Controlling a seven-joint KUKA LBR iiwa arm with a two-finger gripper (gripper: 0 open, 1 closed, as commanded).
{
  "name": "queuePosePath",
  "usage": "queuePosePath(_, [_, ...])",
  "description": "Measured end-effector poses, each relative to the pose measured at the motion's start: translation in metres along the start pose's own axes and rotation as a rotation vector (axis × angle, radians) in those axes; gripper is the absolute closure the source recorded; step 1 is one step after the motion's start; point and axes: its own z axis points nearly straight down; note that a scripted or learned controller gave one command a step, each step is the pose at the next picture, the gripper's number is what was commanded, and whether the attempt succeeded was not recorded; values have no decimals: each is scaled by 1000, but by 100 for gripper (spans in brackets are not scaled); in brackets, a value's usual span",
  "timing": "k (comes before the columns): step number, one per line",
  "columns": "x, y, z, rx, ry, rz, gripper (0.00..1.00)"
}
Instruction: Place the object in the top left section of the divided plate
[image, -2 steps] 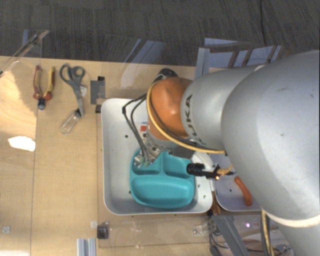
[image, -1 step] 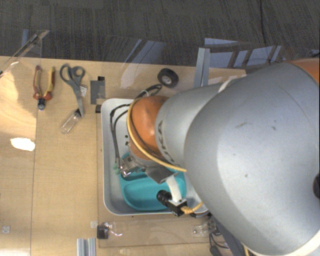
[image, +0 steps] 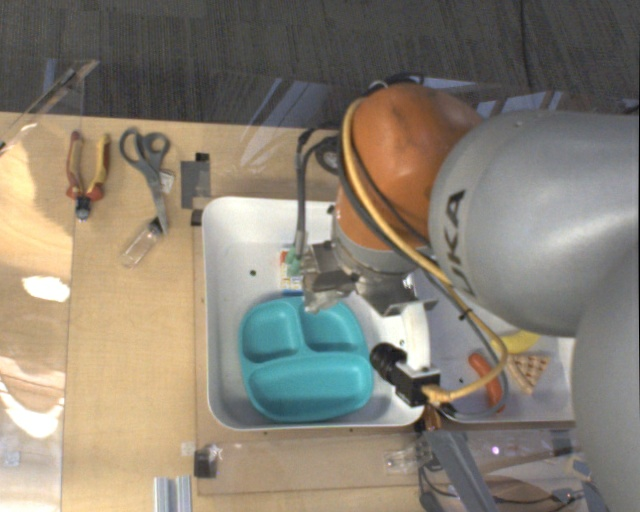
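Lettering "KUKA" on arm; jaws above teal plate, state perhaps unclear.

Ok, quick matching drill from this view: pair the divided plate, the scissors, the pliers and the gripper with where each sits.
Things:
1. divided plate
2. scissors
3. pliers
4. gripper

Places:
A. farthest left on the wooden bench
B. just above the plate's upper rim
C. lower part of the left bin
D. on the bench between the pliers and the bin

Pairs: 1-C, 2-D, 3-A, 4-B
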Motion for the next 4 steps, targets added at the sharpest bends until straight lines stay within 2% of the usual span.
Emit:
queuePosePath(1, [44, 7, 161, 1, 2, -525, 100])
queuePosePath(2, [-68, -11, -54, -3, -1, -446, 100])
queuePosePath(3, [25, 3, 71, 5, 0, -248, 100])
queuePosePath(4, [41, 5, 116, 7, -2, 321, 100])
